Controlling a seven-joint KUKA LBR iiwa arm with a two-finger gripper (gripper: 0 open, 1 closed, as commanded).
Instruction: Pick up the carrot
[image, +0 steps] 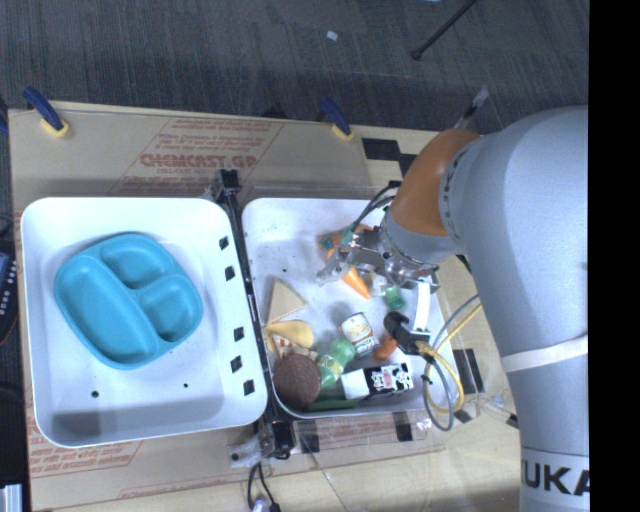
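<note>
Inside right bin (270, 225), one carrot (356, 281) — end effector (352, 258) touching, one blue tray (127, 297) left

The right bin's (262, 225) far left floor lies open. Toys (335, 355) crowd its near end. The arm (520, 260) covers its right side.

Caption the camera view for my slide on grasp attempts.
Gripper down in the right bin at the carrot, toy foods beside it; blue plate in the left bin.

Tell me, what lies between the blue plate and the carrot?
In the camera view, between the blue plate and the carrot lie the left bin's bare white floor, the black divider where the bins meet, then the right bin's floor.
</note>
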